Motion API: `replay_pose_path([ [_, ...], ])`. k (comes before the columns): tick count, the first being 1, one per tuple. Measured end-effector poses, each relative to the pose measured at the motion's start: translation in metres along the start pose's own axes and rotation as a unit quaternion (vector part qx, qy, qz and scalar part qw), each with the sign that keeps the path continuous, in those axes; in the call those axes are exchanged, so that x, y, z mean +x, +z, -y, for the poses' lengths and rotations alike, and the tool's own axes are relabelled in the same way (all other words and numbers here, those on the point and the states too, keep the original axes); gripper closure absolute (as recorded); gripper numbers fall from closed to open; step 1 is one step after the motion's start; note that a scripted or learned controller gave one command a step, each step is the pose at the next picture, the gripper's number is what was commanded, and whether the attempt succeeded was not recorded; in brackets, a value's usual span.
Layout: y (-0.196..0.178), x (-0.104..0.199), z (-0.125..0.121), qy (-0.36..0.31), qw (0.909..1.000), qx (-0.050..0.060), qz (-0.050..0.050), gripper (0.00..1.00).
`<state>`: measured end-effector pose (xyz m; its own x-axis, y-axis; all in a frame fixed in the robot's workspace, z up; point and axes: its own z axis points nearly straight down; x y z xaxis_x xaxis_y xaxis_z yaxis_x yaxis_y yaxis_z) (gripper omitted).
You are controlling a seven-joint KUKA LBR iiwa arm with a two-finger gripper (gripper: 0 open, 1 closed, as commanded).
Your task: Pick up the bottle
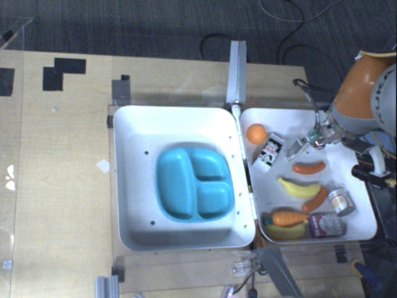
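Nearest, the bottle [326, 225] lies on its side in the right bin's [370, 228] front corner, beside a carrot [289, 217]. Farther back the gripper [308, 140] hovers above a sausage [308, 167]; grip state unreadable.

A pale wooden tabletop [62, 166] carries two shallow white bins set side by side, the left bin [127, 166] touching the right bin [366, 225] along a shared edge. Black tape patches [62, 72] mark the tabletop's far left area, and a grey metal bar [236, 72] stands at the junction behind the bins.
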<state>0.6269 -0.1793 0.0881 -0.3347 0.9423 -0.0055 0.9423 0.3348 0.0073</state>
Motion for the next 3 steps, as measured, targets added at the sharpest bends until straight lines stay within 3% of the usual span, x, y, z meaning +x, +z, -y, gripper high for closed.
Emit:
replay_pose_path([
  [1, -0.062, -0.037, -0.035, 0.023, 0.9997, -0.001, 0.0, 0.0],
  [2, -0.061, -0.036, -0.035, 0.022, 0.9998, 0.0, 0.0, 0.0],
  [3, -0.099, 0.081, -0.075, 0.058, 0.9983, 0.0, -0.002, 0.0],
])
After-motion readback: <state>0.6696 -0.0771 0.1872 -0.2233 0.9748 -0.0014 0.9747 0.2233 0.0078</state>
